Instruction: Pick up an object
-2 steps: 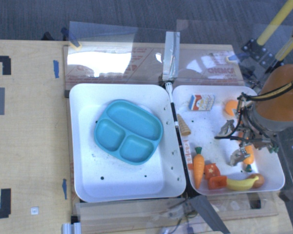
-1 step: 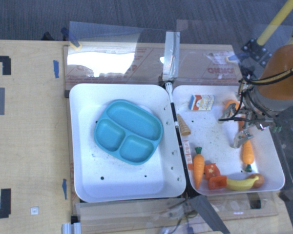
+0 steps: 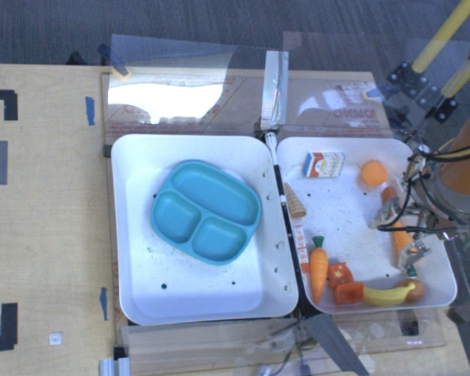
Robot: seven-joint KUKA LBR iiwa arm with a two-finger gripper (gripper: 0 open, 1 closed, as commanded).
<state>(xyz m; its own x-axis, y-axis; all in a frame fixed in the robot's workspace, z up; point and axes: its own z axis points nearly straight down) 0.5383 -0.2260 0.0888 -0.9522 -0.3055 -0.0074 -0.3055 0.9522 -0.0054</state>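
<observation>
End effector [image 3: 411,245] masked by cables

Two white bins are seen side by side, the left bin [image 3: 133,210] and the right bin [image 3: 345,210]. One blue divided plate [image 3: 206,211] is counted in the left bin. In the right bin are counted one small carton [image 3: 323,164], one orange [image 3: 374,172], one cone [image 3: 294,202], one carrot [image 3: 319,268], one banana [image 3: 388,293] and two red pieces [image 3: 343,282].
</observation>
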